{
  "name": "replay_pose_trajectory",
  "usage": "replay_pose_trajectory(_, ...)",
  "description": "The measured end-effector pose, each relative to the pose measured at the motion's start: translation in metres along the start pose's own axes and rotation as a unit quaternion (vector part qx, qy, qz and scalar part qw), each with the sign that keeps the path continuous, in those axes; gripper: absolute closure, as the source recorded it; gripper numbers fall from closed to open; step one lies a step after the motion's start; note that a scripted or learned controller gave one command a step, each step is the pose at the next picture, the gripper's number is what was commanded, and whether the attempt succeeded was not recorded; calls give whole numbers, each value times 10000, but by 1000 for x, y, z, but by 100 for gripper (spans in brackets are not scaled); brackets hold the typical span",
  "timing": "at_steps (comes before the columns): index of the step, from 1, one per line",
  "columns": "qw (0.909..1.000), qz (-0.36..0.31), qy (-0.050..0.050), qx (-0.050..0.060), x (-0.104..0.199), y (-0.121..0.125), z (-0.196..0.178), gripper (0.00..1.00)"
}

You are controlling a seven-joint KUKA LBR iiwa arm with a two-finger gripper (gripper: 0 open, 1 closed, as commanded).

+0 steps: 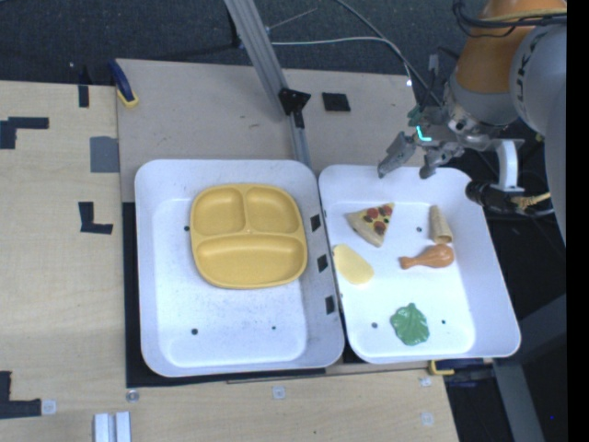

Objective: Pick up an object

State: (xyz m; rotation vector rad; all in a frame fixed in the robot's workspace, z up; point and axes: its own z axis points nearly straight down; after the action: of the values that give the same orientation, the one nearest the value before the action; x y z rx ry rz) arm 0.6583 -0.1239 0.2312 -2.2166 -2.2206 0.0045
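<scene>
The right bin point(479, 325) holds a pizza slice point(373, 223), a tan roll point(440, 223), an orange chicken drumstick point(429, 258), a pale yellow wedge point(352, 265) and a green leafy piece point(409, 323). My gripper point(411, 159) hangs above the bin's far edge, open, its two dark fingers spread with nothing between them. It is up and to the right of the pizza slice, clear of all the objects.
The left bin point(166, 330) carries a yellow divided plate point(248, 235). A slanted metal pole point(267, 58) rises behind the bins. A blue and yellow clamp point(124, 88) sits at the bench's far left corner. Cables trail near the wrist.
</scene>
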Motion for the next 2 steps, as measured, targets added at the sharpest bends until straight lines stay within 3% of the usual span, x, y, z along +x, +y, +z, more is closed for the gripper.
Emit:
replay_pose_trajectory(1,10000,-2,-2,-18,0,1,-2,0)
replay_pose_trajectory(2,10000,4,-7,13,-1,-7,60,0)
